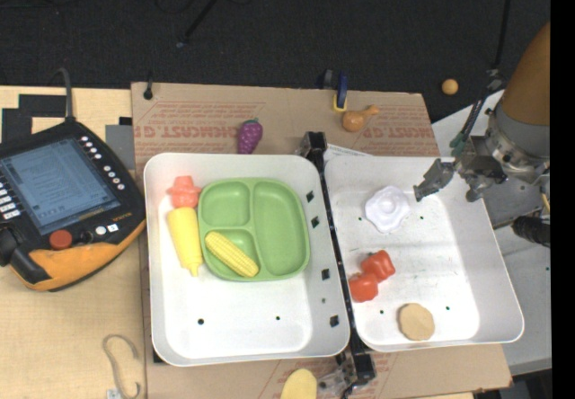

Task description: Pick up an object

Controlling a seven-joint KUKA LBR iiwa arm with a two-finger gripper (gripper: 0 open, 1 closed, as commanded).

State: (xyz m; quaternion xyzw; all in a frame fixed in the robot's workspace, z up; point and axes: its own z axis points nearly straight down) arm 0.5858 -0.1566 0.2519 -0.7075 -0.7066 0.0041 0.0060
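End effector: I see the end effector (446,174) at the right of the frame, hanging over the upper right part of the right bin (476,235); dark fingers point left and down, but I cannot tell whether they are spread or pressed together, and I see nothing between them.
Arm: grey wrist with the orange band at the upper right edge of the frame.
White object: a crumpled white piece (388,208) lies in the upper middle of the right bin, just left of the end effector's tip, apart from it as far as I can judge.
Red pepper: a red toy (370,275) sits near the centre of the right bin, toward its left wall.
Tan disc: a round tan piece (416,322) rests in the lower part of the right bin.
Left bin: the left bin (234,325) holds a green divided plate (269,226) with a yellow corn cob (232,254) in its lower left compartment; a yellow bottle with an orange-red cap (184,225) lies just left of the plate.
Tabletop: I see a purple grape toy (250,135) and an orange-tan toy (357,118) on the cardboard above the bins.
Left of frame: a teach pendant (63,199) lies on the tabletop.
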